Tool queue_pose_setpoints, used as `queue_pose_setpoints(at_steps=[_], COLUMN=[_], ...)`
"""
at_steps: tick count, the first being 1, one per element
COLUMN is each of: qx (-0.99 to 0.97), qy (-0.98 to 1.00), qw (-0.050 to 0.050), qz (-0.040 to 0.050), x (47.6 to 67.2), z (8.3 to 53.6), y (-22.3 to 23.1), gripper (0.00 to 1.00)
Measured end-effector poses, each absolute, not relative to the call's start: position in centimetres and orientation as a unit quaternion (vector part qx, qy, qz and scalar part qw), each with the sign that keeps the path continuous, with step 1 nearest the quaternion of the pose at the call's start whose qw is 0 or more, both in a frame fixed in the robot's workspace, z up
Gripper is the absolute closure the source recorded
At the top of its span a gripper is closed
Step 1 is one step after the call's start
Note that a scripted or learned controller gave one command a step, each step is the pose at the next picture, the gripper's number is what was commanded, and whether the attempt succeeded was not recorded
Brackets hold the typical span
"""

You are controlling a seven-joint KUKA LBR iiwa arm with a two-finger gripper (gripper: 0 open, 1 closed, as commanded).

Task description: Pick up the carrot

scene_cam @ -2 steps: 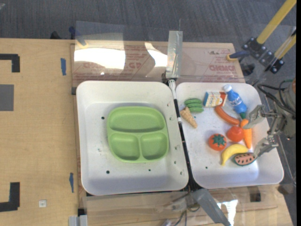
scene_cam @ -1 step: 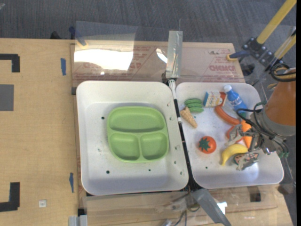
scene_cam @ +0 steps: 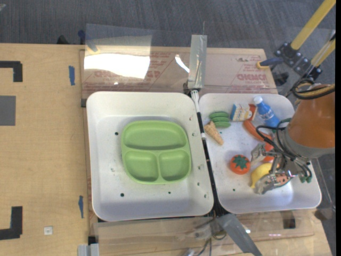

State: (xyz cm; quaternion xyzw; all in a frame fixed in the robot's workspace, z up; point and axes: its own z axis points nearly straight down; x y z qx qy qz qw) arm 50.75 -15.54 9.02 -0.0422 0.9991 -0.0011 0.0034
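Two shallow white bins sit side by side on the bench. Left white bin (scene_cam: 101,116) carries a green three-compartment plastic plate (scene_cam: 156,151), nothing in its sections.

Right white bin (scene_cam: 306,196) holds the clutter. Along the far side: a green pod-like toy vegetable (scene_cam: 219,118), a small orange-and-white carton (scene_cam: 241,112), a blue bottle with a white cap (scene_cam: 265,111). Near the divider, a tan cone-shaped toy (scene_cam: 213,132). Mid-bin, a red-orange tomato-like toy with a green top (scene_cam: 240,164), and just beside it toward the arm a yellow banana-shaped toy (scene_cam: 260,173).

Task item — the slim orange carrot (scene_cam: 252,128) — lies flat at a slant just below the carton and bottle, its lower end running in under the cables of the grey arm with the orange band (scene_cam: 314,124).

Gripper (scene_cam: 274,179) is low over the near right part of the bin, at the banana toy and well short of the carrot. Whether it is spread or pinched, I cannot tell — cables and metal hide it.

Risks, as I judge them: closing here would take the banana or the tomato toy instead. The carrot is thin and flat against the floor, so it could slip or roll out. Neighbours crowd its upper end and may get knocked.
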Motion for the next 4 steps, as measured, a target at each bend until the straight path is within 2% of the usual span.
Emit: queue_pose_setpoints(at_steps=[1, 2, 3, 4], qx=[0.049, 0.1, -0.004, 0.064], qy=[0.999, 0.995, 1.0, 0.998], qw=[0.007, 0.007, 0.005, 0.005], qz=[-0.0014, -0.0004, -0.0017, 0.0017], x=[50.8, 59.7, 50.6, 58.9], z=[9.1, 9.0, 9.0, 8.8], y=[-11.6, -14.6, -20.4, -21.8], gripper=[0.0, 0.0, 0.0, 0.0])
